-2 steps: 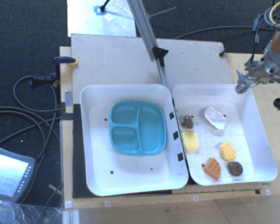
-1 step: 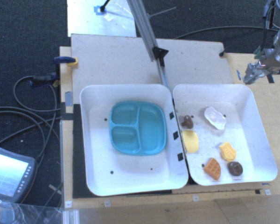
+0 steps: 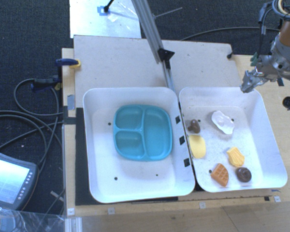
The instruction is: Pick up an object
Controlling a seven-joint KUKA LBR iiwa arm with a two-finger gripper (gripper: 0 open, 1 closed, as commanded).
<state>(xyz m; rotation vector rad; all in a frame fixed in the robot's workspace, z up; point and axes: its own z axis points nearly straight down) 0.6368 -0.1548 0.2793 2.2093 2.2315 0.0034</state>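
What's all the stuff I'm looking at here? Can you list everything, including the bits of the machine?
Left bin: one, white, on the bench.
Right bin: one, white, beside the left bin.
Divided plate: one, teal, three compartments, in the left bin.
White item: one, upper part of the right bin.
Small brown item: one, right bin, near its left wall.
Pale yellow item: one, right bin, left side.
Yellow-orange item: one, right bin.
Orange waffle-like item: one, right bin, near front.
Dark brown round item: one, right bin, near front.
Handheld screen unit: one, grey, lower left with cables.
Metal pole: one, slanting over the bench.
End effector: one, grey, above the right bin's far right corner.
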